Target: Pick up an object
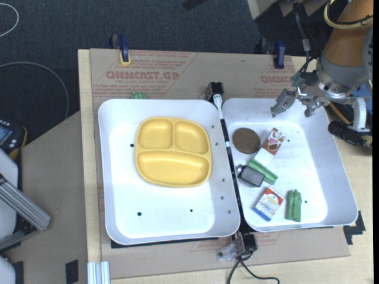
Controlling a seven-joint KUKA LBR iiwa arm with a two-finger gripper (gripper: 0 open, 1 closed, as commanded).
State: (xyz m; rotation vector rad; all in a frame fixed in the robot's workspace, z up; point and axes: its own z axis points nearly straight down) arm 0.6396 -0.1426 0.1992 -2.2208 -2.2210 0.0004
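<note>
Cardboard-topped bench (177, 70) on dark carpet (89, 10)

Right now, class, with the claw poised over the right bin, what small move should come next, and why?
Probably lower the claw toward the red and white carton. It hangs open above the right bin holding nothing, and that carton looks nearest.

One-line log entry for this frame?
gripper: open, holds nothing, above right bin far edge | yellow tray: left bin | brown disc: right bin
</note>
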